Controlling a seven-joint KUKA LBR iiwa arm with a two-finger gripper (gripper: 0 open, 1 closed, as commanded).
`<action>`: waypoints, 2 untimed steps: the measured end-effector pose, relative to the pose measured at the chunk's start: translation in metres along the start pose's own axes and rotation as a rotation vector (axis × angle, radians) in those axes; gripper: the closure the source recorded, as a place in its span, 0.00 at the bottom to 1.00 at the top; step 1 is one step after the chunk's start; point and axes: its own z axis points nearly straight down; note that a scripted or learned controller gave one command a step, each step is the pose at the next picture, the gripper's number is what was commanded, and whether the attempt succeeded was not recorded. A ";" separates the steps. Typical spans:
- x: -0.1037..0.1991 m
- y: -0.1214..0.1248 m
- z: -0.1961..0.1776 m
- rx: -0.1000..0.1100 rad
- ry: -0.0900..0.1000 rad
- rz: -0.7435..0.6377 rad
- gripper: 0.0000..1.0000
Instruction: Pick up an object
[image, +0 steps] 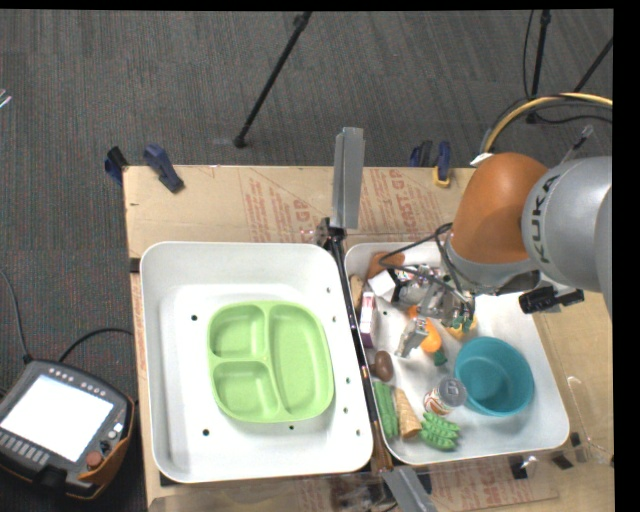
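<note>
Green toy: lower edge of right bin, beside cone.
Teal bowl: lower right, near the wall.
Orange object: mid-bin, crowded; orientation unclear.
Gripper: just above it; finger state cannot be told.
Left bin: green divided tray, open margins.

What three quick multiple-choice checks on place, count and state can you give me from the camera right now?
1. Where is the teal bowl?
A. left bin
B. right bin
C. on the floor

2. How many compartments has the green tray?
A. two
B. three
C. five

3. How does the teal bowl sit?
A. upright, open side up
B. upside down
C. stacked on the green tray

Answers:
1. B, it sits in the right bin, right of the divider.
2. B, two small compartments lie beside one long one.
3. A, its hollow inside faces the camera.

The gripper is over the right bin's clutter, near an orange object.
</note>
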 end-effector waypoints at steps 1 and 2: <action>-0.003 0.002 -0.012 -0.003 -0.015 -0.004 1.00; -0.017 -0.045 -0.004 -0.006 -0.023 0.207 1.00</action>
